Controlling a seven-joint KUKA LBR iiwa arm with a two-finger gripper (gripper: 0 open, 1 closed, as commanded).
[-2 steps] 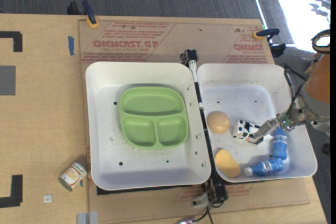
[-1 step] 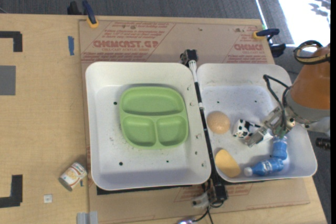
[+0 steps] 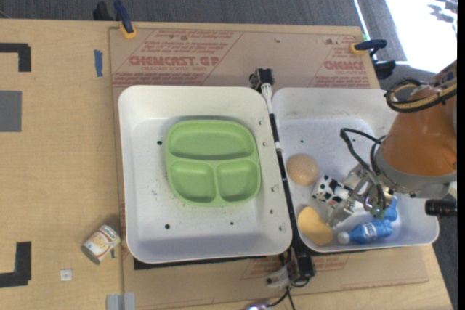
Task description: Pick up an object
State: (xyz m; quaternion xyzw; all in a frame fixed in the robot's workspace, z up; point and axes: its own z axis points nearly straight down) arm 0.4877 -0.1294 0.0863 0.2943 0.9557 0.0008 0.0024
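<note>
The right bin (image 3: 320,112) holds a tan egg-shaped ball (image 3: 301,169), a black-and-white spotted toy (image 3: 327,190), a yellow rounded piece (image 3: 314,226) and a blue bottle (image 3: 372,229) lying on its side near the front wall. My gripper (image 3: 354,197) is low in this bin, reaching in from the right. It sits just right of the spotted toy, above the blue bottle and beside the yellow piece. The orange band of the arm (image 3: 425,141) hides the bin's right side.
A green divided plate (image 3: 213,160) lies in the left bin (image 3: 145,127). A small carton (image 3: 100,243) lies on the bench, left of that bin. Clamps (image 3: 125,18) sit at the cardboard's far corners. A black cable (image 3: 356,138) loops above the gripper.
</note>
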